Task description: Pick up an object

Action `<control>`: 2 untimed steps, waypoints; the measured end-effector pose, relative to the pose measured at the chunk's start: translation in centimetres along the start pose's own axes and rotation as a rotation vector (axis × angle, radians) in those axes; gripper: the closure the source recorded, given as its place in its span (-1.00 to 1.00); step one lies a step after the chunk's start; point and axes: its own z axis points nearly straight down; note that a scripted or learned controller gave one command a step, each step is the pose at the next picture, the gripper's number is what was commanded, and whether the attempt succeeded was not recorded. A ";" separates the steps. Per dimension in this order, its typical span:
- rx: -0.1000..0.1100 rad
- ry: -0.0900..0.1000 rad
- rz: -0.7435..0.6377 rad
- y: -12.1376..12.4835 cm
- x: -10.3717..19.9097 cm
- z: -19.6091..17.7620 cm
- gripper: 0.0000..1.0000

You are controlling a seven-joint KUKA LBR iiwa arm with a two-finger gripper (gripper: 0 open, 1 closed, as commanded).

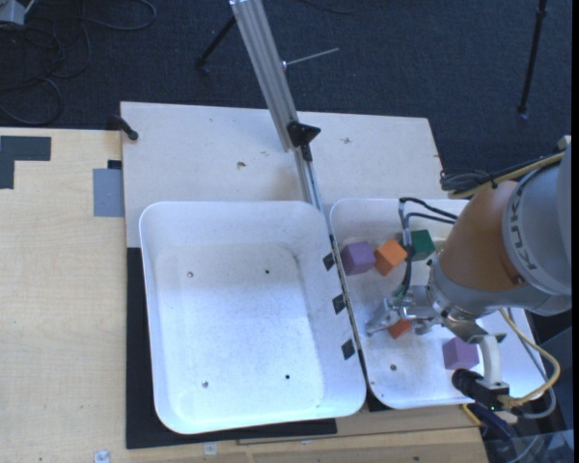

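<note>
At the far left lies pale wooden bench top [48, 287] with a few dark grey patches set into it, and beyond its upper edge a dark carpeted floor [96, 37] strewn with cables. Next comes the left bin [164, 249], a shallow white tray with only small dark specks on its floor — it sits on a black mat, probably as the spare side for objects to be moved into. A slanted aluminium rail [270, 75] rises from the seam between the two trays over a lighter board [212, 143] behind them.

The right bin [405, 389] holds the task's things: a purple cube [357, 257], an orange cube [391, 255] touching it, and a green cube [421, 244] just beside that, clustered near the far wall. Lower down, the gripper [398, 322] reaches in with its metal fingers [378, 324] close around a small orange-red block [399, 329]; the block looks pinched between them, so I judge the fingers nearly closed on it, though whether it is lifted off the tray floor cannot be told. A second, paler purple cube [459, 354] lies just right of the gripper, partly under the wrist. The arm [507, 249] — grey with its orange band — bends over the bin's right side.
</note>
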 end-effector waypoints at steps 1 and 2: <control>-0.001 0.000 -0.004 6.9 0.0 0.1 -1.00; 0.009 0.000 -0.004 12.2 0.5 0.2 -1.00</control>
